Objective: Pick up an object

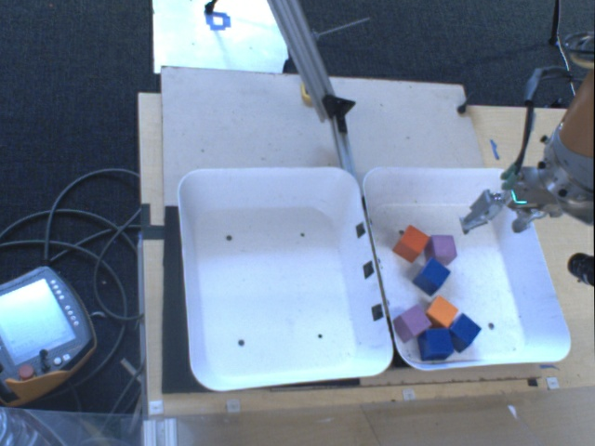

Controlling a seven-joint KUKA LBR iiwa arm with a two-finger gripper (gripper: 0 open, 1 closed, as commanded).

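Orange cube: small orange block (pixel 410 243), probably light, stiff, flat-faced; I would pinch two opposite side faces.
Where: upper middle of the right white bin (pixel 539 277), touching the small purple cube (pixel 442 248), with a blue cube (pixel 431 276) just below.
My claw: gripper (pixel 495 207) hovers above the bin's right part, carrying nothing; spread or pressed together, I cannot tell.

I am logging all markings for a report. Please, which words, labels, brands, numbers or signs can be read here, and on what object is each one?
None can be read.
Teach pendant: its lit screen is too blurred to read.
Blue square mark on the pale sheet: a shape, no letters.
Blocks in the right bin: plain faces.
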